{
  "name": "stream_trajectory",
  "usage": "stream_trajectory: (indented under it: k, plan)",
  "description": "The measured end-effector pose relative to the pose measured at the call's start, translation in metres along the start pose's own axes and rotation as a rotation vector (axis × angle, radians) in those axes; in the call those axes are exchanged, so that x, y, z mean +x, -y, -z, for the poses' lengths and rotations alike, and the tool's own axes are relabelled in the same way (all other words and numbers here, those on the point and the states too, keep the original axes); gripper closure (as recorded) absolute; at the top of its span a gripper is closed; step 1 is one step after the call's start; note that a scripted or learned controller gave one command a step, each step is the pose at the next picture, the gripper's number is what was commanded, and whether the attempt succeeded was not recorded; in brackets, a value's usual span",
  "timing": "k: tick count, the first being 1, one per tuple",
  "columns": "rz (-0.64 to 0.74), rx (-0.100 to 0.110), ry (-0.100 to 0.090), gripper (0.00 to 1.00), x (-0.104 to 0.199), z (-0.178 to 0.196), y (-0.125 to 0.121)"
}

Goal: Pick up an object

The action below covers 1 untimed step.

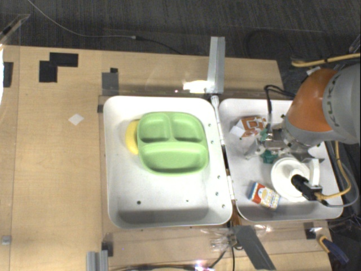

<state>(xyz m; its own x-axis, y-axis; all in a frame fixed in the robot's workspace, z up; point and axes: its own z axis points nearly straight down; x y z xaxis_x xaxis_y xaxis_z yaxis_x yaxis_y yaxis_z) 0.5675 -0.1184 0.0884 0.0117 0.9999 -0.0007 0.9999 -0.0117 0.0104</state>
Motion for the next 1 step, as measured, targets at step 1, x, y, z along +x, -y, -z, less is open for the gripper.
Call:
stream_trajectory:
  k: [1]
  plan:
    - [0.001, -0.007, 0.002, 1.0, -0.0002, 0.0123, -0.0025]
